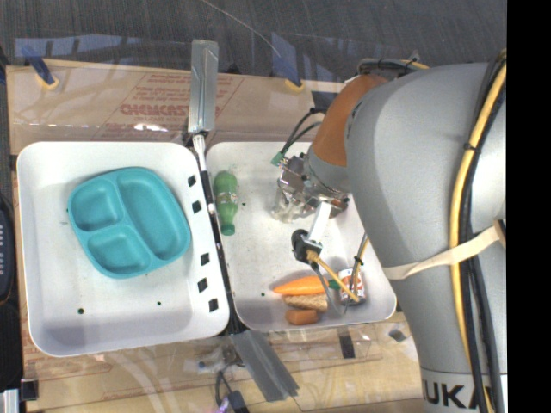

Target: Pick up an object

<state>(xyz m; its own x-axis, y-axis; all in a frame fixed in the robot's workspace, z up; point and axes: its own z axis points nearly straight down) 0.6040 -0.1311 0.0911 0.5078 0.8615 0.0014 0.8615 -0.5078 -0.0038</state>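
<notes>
In the right bin [258, 265] a green bottle [225, 200] lies along the left wall. An orange carrot [300, 286], a tan bread-like piece [308, 302] and a brown sausage [301, 317] lie together near the front edge. A small colourful item [353, 287] sits at the front right, partly behind cables. My gripper [289, 200] hangs over the bin's back middle, right of the bottle and apart from it. Nothing shows in its grasp.
The left bin [52, 299] holds a teal divided plate [129, 220]. A ridge with black clips [207, 248] separates the bins. The grey arm [413, 188] covers the right bin's right side, and a black cable loop [301, 244] dangles above the carrot.
</notes>
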